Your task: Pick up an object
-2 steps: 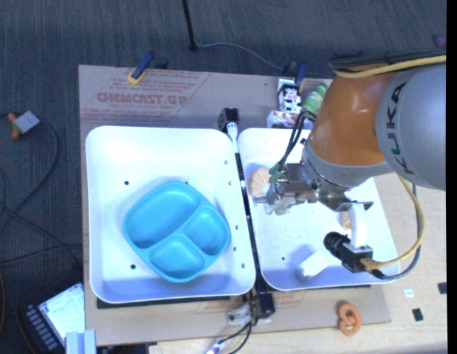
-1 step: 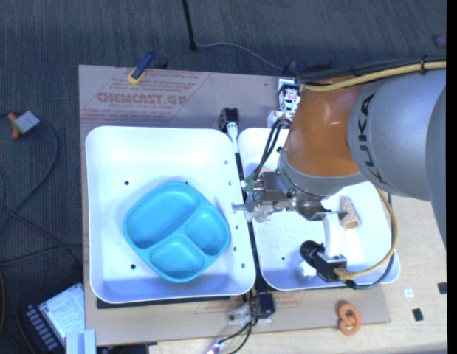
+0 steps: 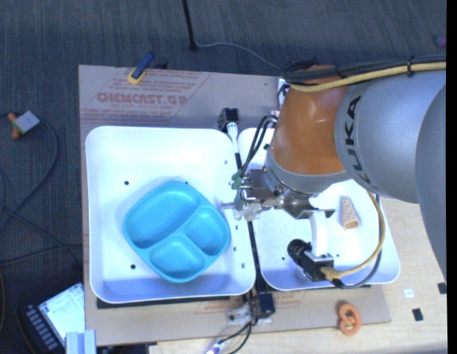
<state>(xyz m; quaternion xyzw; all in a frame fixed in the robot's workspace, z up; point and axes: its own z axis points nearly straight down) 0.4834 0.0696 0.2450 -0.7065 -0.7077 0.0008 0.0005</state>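
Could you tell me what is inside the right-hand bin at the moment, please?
In the right bin lies a small tan ridged object near its far side. The arm covers most of the bin, so anything under it is hidden.

A brown cardboard sheet printed with red lettering (image 3: 143, 98) is spread over the table beneath the bins. A blue-and-yellow marker (image 3: 142, 66) is seen at its top edge, a small orange ring (image 3: 349, 318) at its lower right. Grey carpet (image 3: 36, 50) surrounds it, crossed by black cables (image 3: 187, 13).
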